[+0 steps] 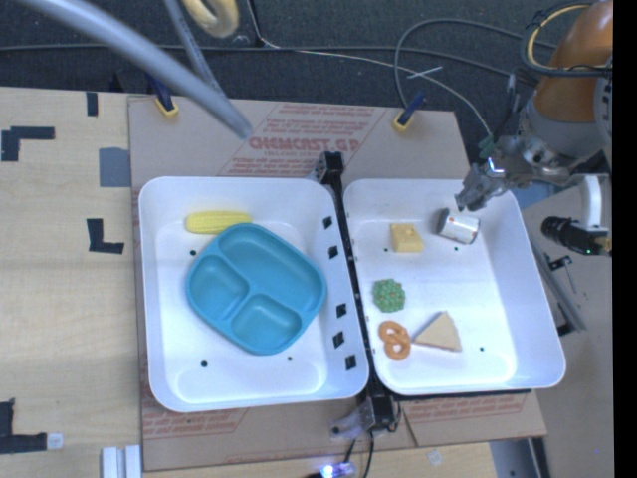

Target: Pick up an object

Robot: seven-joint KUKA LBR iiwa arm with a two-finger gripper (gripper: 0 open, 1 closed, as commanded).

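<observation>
A small silver-grey can (459, 227) lies on its side in the right bin (528, 297), near that bin's far right corner, with its long axis running roughly left to right and tilted slightly toward the near rim. The gripper (476, 191) hangs just above and to the right of the can, close to it; whether the two touch cannot be told, nor whether the gripper is released or clenched. To the gripper's left and slightly nearer sits a yellow cube (405, 238), just beside the can. Farther toward the near rim lie a green ball (388, 294), an orange pretzel (395, 340) and a tan wedge (439, 332). Well to the gripper's left, the left bin (164, 357) holds a blue divided tray (257, 287) and a yellow corn cob (218, 222).
</observation>
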